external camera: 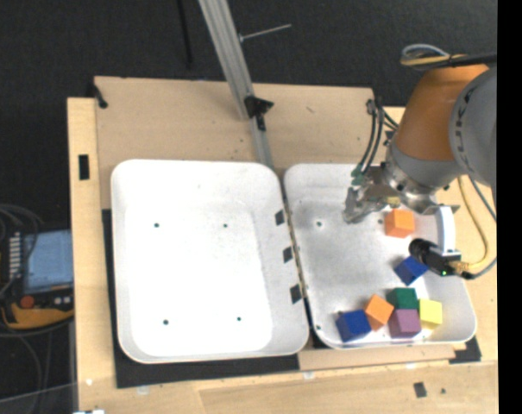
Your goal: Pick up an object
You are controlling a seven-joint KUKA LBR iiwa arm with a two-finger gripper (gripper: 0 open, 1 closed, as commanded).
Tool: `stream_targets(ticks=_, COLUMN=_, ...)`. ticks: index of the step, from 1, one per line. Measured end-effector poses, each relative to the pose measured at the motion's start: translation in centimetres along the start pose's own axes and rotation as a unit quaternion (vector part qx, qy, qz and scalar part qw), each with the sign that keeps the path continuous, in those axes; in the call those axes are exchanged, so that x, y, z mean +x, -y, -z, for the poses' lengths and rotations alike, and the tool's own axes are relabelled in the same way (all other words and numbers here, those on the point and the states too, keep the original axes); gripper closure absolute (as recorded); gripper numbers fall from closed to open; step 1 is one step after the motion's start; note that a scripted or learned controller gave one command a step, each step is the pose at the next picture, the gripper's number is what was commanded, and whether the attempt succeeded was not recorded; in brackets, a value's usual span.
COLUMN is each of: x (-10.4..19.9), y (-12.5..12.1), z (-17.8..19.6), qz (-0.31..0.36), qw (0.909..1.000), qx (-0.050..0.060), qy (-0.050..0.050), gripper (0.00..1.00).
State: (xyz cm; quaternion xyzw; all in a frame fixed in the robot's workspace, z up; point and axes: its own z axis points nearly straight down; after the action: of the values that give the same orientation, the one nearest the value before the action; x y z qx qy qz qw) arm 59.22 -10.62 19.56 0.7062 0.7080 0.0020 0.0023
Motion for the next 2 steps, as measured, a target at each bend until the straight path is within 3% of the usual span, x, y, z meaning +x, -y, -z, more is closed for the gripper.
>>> stream_targets(ticks=1, x=-0.1, y=-0.2, z=5.2, qz=0.001, qw=1.0, qx=0.001, qy=0.0, gripper=1.0)
stream_targets(ticks=2, x=4.9, y=-2.1, z=5.3, qz=0.002, qw=1.0, qx=0.002, qy=0.0, gripper=1.0)
